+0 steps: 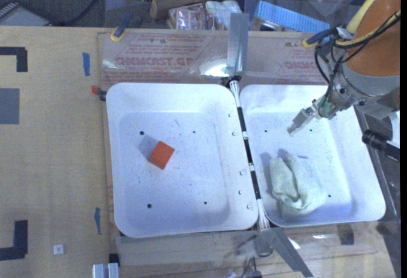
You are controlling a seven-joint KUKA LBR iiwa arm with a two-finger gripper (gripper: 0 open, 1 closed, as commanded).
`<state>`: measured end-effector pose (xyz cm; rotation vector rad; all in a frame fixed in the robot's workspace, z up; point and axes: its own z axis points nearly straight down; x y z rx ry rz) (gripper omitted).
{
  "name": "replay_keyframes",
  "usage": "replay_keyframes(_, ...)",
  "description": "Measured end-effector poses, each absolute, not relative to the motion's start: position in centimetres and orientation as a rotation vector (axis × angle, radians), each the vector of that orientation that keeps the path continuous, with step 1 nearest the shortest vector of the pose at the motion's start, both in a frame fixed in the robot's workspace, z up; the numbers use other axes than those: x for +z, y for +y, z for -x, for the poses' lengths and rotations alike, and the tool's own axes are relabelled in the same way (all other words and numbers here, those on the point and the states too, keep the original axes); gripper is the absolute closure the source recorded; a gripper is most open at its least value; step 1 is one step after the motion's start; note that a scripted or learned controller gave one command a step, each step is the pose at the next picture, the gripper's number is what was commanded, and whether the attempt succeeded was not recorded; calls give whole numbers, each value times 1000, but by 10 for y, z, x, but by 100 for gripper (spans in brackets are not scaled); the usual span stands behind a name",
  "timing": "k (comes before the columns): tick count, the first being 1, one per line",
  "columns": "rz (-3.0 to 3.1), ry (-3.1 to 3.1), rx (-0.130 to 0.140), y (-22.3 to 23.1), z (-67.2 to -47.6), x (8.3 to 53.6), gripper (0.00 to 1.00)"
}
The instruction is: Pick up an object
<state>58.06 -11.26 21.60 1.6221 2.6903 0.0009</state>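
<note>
Gripper (297,124): hanging over the far part of the right bin, nothing between its tips; whether they're parted or closed I can't tell.
Cloth (294,184): crumpled pale rag just near-side of the gripper; looks soft and light, so best pinched at a raised fold.
Right bin (362,207): holds the cloth.
Left bin (121,137): holds an orange block (161,154), likely stiff and light; grip across flat sides.

We see two smooth, glossy white plastic bins (178,95), a soft crumpled cloth (292,184), a matt orange block (161,154) and the pale wooden bench (51,162).
</note>
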Motion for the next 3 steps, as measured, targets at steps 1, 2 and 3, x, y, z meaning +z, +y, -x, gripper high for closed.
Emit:
replay_keyframes(1, -1502, 2747, 7, -99, -591, 89, 0)
replay_keyframes(2, -1345, 2827, 5, -98, -600, 89, 0)
replay_keyframes(3, -1346, 2819, 12, -98, -602, 101, 100)
